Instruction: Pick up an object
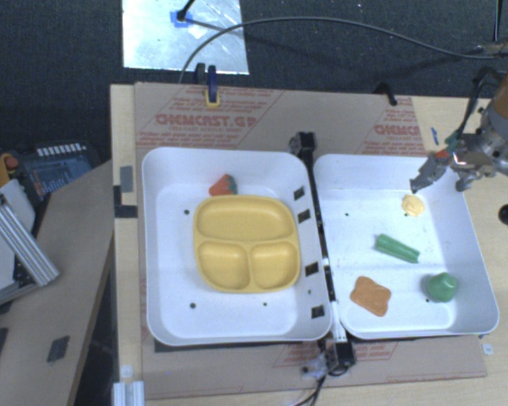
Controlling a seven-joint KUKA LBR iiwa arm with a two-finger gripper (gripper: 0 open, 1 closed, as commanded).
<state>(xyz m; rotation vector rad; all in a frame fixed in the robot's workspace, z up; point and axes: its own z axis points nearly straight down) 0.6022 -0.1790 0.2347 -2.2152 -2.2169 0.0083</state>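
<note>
Pale yellow lumpy food piece (413, 205), lying in the right-hand shallow white bin (483, 286) near its far wall, sits just below and slightly left of the pincer (423, 181), whose finger spacing cannot be told, nothing visibly held.

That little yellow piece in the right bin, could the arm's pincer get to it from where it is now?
Probably yes. The pincer hangs just above and right of the yellow piece, with nothing lying between them.
</note>
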